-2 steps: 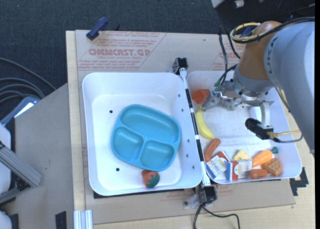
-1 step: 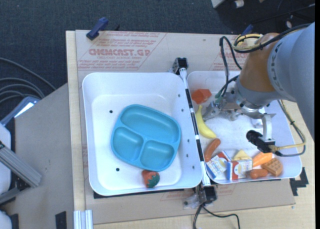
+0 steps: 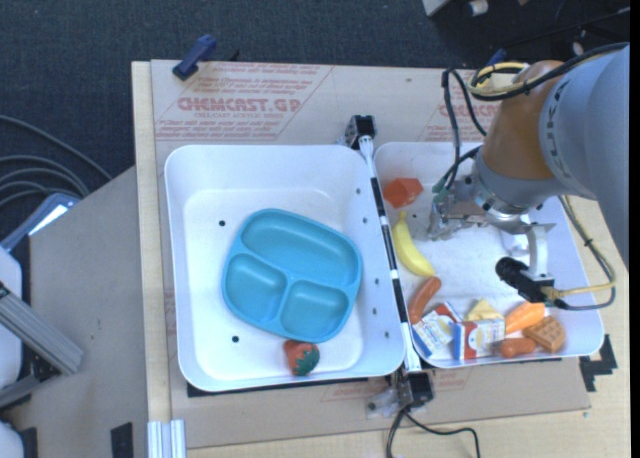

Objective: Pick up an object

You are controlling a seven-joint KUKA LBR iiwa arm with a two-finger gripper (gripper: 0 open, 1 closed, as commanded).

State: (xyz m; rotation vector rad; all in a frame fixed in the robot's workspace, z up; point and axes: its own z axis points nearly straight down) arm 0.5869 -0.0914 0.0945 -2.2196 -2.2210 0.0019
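A grey arm with an orange band reaches in from the right over the right bin [image 3: 575,246], its gripper [image 3: 447,218] hanging low above the bin's bare upper-middle floor; whether the gripper is open, closed or around anything cannot be told from this slanted view, as the wrist hides most of it. The nearest candidates for the pick lie just to its left: a yellow banana [image 3: 410,251] along the divider between the bins, and a small orange-red piece [image 3: 404,191] beside the banana's upper end. A red sausage-shaped toy [image 3: 424,295] lies below the banana, and a crowd of small packets and orange pieces [image 3: 490,331] fills the bin's near edge. The left bin [image 3: 190,246] holds a blue compartment plate [image 3: 290,274] and a strawberry [image 3: 301,355] near its front wall. A clean pick here likely means shifting left to centre over the banana's middle, turning the wrist so the gripper closes across its narrow width, and descending well clear of the divider. The clustered items at the near edge look harder to isolate and are probably best left alone.
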